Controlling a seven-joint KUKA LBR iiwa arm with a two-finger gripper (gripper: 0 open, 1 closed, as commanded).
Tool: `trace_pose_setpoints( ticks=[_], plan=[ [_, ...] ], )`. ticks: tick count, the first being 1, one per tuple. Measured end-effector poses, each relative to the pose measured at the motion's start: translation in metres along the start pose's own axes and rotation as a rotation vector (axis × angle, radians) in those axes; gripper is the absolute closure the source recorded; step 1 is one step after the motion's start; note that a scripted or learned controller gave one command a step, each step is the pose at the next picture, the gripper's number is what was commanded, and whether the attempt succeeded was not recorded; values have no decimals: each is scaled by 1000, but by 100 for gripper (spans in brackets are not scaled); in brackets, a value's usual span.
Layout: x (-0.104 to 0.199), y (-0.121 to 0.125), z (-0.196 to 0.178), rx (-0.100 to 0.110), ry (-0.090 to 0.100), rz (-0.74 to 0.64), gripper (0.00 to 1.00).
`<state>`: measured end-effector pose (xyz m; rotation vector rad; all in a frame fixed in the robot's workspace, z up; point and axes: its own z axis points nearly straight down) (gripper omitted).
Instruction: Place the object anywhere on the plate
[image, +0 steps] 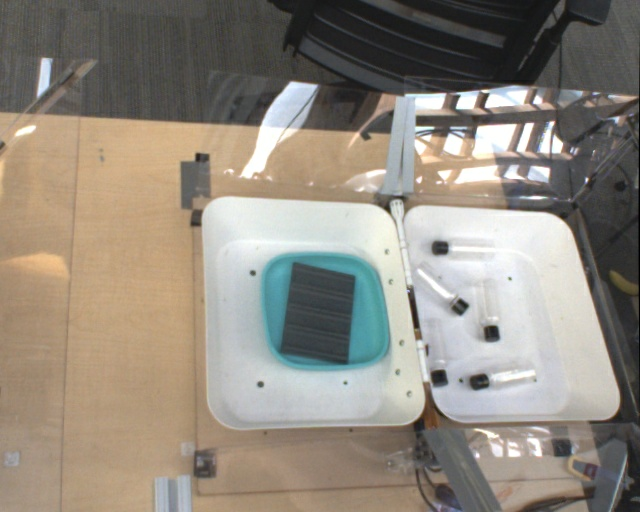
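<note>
Seemingly the placing step was already done: the block (319, 314), a dark ridged slab, lay flat on the teal plate (376, 330) in the left bin (230, 390). It sat close to the plate's middle, slightly tilted, with teal showing on every side and no edge hanging over the rim. In the right bin (570, 390) several clear vials (502, 378) with black caps lay scattered, well apart from the plate and from each other. The gripper's state could not be told. If the block was the task's object, nothing remained but to check that it rested free on the plate, and any further move called only for keeping the arm clear of the left bin so as not to knock it. If a vial was meant instead, a pick from the right bin was yet to come.
</note>
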<state>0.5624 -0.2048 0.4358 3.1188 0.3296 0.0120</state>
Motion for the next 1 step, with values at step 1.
trace_pose_setpoints(
  ticks=[1],
  plan=[
    [0, 0, 0, 0, 0, 0, 0]
  ],
)
